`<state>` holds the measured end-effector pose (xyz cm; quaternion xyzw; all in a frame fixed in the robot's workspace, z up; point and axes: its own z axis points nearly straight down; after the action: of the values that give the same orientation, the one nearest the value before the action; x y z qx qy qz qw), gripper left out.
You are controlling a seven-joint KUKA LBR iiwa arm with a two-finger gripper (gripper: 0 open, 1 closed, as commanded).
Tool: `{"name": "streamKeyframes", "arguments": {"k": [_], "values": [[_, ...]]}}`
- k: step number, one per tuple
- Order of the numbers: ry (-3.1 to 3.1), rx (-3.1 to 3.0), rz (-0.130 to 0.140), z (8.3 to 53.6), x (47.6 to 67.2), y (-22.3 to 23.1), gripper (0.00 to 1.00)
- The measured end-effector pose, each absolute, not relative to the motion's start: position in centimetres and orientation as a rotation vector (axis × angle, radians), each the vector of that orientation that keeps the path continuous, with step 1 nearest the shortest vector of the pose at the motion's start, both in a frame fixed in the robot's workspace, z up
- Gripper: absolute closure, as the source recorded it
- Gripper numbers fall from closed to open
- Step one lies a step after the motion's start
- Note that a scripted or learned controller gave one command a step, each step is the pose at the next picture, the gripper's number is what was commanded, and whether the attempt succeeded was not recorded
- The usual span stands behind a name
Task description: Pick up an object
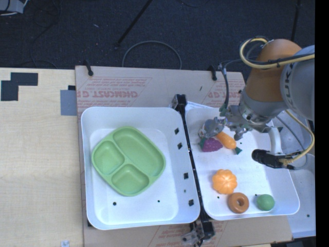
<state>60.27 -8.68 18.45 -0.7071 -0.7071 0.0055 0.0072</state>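
My gripper (224,131) hangs low over the upper left of the right bin (280,189), fingers spread apart. A small orange carrot-like piece (226,140) lies slanted just under and between the fingertips, and I cannot tell whether they touch it. A purple toy with a green tip (211,145) rests against the carrot's left end. Further toward the front of the bin lie an orange tangerine-like fruit (224,181), a brown doughnut (238,203) and a green lime-like fruit (265,202).
The left bin (87,189) holds a green divided plate (128,160). A black divider (189,158) runs between the bins. A black fitting with yellow cable (272,158) juts over the right bin's right side. Bare bin floor lies around (252,176).
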Motion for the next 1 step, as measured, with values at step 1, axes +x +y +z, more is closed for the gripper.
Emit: {"name": "streamKeyframes", "arguments": {"k": [1], "values": [[-2.221,-2.217,0.003,19.28,60.58,-8.70,0.00]]}}
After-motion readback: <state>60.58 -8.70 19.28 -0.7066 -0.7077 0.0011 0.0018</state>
